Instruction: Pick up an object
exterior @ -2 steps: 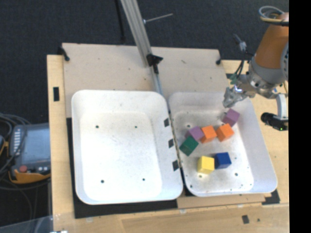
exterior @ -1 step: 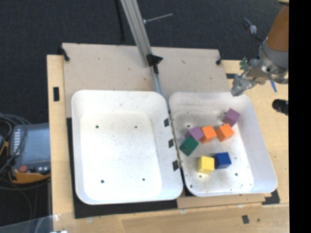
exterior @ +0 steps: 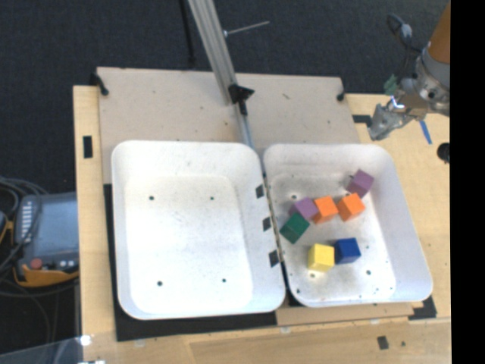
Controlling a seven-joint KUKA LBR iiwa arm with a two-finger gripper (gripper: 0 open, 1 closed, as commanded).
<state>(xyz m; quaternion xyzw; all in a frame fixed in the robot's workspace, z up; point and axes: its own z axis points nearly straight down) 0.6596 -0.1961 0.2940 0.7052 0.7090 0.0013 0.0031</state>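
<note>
Above the right bin's far corner, the gripper (exterior: pixel 381 121), grip state unclear, hovers well apart from the blocks (exterior: pixel 327 226).

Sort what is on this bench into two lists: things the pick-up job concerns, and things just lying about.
Job:
- claw, above the right bin's far edge
- right bin holding the blocks
- two purple blocks
- two orange blocks
- green block
- yellow block
- blue block

Lying about:
- left bin
- aluminium post
- handheld control unit
</note>
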